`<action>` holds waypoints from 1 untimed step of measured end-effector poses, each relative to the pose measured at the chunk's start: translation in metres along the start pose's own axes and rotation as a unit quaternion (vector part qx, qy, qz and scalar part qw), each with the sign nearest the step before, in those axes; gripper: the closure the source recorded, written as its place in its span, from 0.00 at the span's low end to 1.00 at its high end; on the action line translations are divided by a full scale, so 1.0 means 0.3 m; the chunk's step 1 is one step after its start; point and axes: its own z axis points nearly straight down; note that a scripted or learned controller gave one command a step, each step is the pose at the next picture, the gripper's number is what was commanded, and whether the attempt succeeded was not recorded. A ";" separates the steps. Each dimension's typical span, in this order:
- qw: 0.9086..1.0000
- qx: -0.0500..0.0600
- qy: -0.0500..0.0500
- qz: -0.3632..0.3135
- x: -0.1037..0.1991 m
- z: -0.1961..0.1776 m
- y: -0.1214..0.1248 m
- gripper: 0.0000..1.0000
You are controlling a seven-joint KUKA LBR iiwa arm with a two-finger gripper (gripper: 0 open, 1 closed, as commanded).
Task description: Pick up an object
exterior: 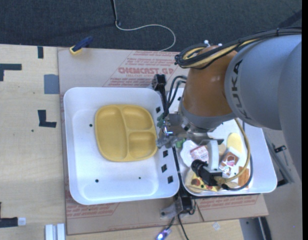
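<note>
Clutter of small objects [229, 160] fills the right white bin [261, 181], among it a pale yellow piece [235, 143] and a red-and-white packet [199, 151]. The gripper [195, 140] hangs low over this pile; I cannot tell its state. A yellow divided plastic plate [126, 132] lies in the left white bin [79, 179].

A yellow tray [126, 132] occupies the left bin's [119, 186] middle; small items [229, 160] crowd the right bin [262, 161].

The arm [219, 94] is covering the right bin [264, 173] from 9 through 1 o'clock and is running off the frame at 3 o'clock. The small items [229, 160] toward the bin's 6 o'clock are overlapping one another, too small to name.
</note>
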 end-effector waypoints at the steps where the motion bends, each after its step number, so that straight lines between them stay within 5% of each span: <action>1: 1.000 -0.013 0.002 -0.003 0.069 -0.707 0.118 1.00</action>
